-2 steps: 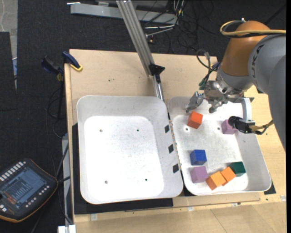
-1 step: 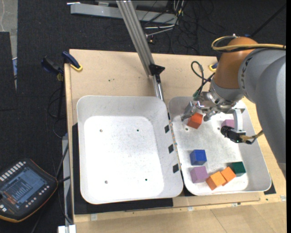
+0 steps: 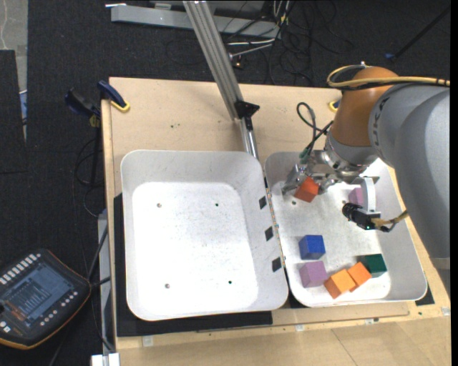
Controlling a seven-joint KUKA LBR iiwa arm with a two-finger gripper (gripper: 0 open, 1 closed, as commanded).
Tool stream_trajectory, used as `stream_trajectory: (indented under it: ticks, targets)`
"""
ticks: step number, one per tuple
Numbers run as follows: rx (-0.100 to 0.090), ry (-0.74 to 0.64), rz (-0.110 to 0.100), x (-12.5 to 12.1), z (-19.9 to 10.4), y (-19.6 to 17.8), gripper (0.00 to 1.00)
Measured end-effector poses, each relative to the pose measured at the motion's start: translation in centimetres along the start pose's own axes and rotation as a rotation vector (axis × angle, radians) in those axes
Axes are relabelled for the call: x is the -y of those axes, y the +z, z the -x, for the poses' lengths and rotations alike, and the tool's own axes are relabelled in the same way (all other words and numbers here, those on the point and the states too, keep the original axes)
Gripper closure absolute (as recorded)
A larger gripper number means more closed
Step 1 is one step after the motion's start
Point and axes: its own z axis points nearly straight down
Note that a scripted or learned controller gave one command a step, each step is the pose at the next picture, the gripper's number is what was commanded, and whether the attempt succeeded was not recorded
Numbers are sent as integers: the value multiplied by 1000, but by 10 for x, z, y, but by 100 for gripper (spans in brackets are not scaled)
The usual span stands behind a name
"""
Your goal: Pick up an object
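The gripper [image 3: 306, 182] sits over the right bin's [image 3: 401, 286] upper part with an orange-red block [image 3: 306, 191] apparently pinched between its 2 fingers — a tentative hold by the look; a slow, straight lift would best keep it seated.

We look down on a pale wooden table [image 3: 186, 114] standing on a dark floor [image 3: 50, 143]. Above it, loose black cables [image 3: 265, 39] trail across the floor beside a grey metal bar [image 3: 143, 14]. A slanted aluminium pole [image 3: 218, 61] crosses the table's far edge. At lower left lies what seems to be a handheld control pendant [image 3: 36, 293], its screen too blurred to read. A blue-and-yellow clamp [image 3: 111, 96] grips the table's far left corner.
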Motion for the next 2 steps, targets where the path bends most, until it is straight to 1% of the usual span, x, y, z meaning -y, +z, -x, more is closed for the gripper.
stream_trajectory:
  ticks: [1, 2]
  targets:
    - [0, 0, 4, -1, 0, -12, 100]
    - [0, -4, 8, -9, -8, -68, 100]
